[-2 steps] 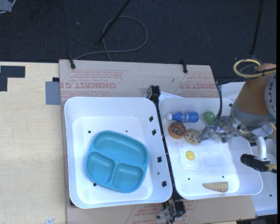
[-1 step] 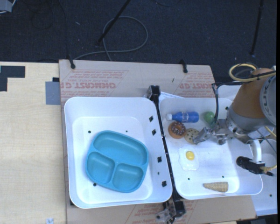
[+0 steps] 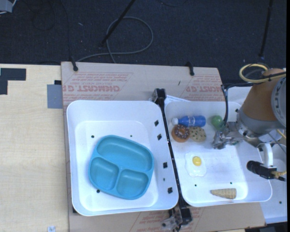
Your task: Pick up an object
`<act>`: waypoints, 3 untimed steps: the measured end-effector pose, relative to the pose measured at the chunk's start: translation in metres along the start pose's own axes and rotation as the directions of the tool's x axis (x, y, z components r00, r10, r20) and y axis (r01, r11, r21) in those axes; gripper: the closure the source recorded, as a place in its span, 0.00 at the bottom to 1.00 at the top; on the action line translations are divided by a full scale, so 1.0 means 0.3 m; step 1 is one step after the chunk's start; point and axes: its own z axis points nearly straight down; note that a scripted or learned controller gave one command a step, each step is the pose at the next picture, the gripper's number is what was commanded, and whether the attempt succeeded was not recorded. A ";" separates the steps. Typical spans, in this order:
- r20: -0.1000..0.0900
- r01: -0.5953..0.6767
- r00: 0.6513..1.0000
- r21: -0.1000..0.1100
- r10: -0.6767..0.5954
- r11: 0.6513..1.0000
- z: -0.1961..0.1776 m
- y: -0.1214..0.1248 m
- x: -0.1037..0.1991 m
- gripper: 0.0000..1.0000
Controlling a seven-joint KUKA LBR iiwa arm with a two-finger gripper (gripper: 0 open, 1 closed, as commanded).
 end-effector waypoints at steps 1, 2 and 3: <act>0.001 0.003 1.000 -0.003 -0.003 1.000 -0.208 -0.006 -0.006 1.00; 0.001 0.004 1.000 -0.003 -0.004 1.000 -0.383 -0.006 -0.008 1.00; -0.002 0.007 1.000 0.002 -0.007 1.000 -0.353 -0.002 0.161 1.00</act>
